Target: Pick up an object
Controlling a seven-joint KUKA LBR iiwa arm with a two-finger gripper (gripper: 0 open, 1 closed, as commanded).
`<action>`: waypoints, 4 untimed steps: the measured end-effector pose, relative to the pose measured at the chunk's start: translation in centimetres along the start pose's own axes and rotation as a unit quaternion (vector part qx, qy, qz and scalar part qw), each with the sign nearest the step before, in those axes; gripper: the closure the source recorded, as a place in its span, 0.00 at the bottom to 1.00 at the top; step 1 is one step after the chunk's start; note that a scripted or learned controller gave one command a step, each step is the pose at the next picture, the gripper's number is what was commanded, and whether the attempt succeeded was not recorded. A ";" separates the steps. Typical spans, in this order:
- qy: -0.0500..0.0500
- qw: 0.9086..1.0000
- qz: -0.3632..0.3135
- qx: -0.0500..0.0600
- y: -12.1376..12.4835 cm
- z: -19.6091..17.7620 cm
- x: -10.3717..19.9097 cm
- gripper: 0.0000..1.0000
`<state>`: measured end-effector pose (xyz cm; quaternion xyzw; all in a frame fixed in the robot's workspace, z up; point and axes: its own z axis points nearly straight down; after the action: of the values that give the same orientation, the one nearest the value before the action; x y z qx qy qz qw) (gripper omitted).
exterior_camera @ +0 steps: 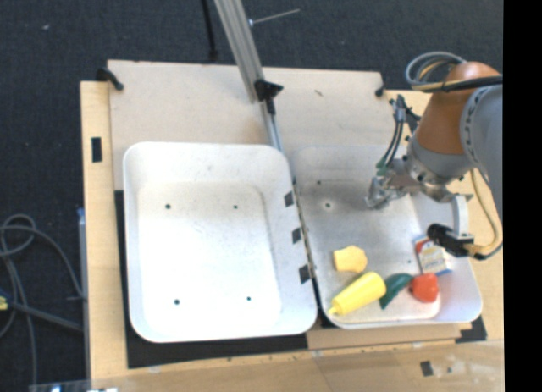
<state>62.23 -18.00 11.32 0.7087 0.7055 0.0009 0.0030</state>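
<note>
My gripper [378, 193] hangs over the upper middle of the right bin [339, 170], its fingers pointing down and left, with bare bin floor under it. Whether it is open or shut does not show. Nothing is visible between its tips. Well below it lie a small yellow block [350, 258], a long yellow corn-like piece [356, 293], a dark green piece [395, 287] and a red-orange round object [425, 288]. A small white and red item [433, 256] sits at the bin's right side.
The left bin [212, 238] stands beside the right one on the wooden bench. A slanted metal pole [241, 35] rises from between the bins toward the top. Black cables [461, 246] trail from the arm over the right bin's edge.
</note>
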 end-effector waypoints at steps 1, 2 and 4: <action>0.000 1.000 -0.002 -0.001 1.0 -5.4 -0.8 1.00; 0.000 1.000 -0.003 -0.002 0.9 -11.9 -0.9 1.00; 0.002 1.000 -0.005 0.003 0.1 -11.8 4.2 1.00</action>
<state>62.24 -13.76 23.07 0.7054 0.7089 0.0001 0.0000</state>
